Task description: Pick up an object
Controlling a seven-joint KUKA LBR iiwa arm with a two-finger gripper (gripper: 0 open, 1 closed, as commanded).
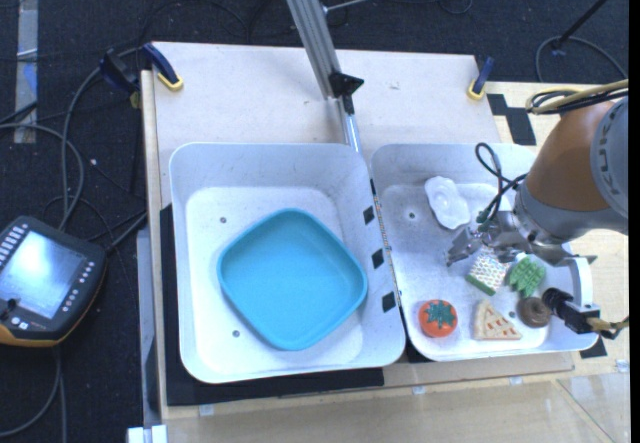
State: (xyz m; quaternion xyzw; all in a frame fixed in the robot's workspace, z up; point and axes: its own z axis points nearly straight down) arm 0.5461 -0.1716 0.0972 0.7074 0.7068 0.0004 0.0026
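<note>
The right bin (405, 206) holds several small objects. A white crumpled piece (446, 202) lies toward the back. A green-and-white checked item (487, 273) lies right under my gripper (472, 249), whose fingers point down-left over it. Beside it sit a green bumpy toy (526, 276), a brown round piece (533, 312), a tan wedge (493, 322) and a red-orange tomato-like toy (437, 317). I see nothing lifted between the fingers.
The left bin (195, 181) holds a light blue square plate (291, 277). A metal pole (312, 16) slants over the board behind the bins. The arm's orange band (570, 166) hangs over the right bin's far right side. A pendant (40, 276) lies on the floor at left.
</note>
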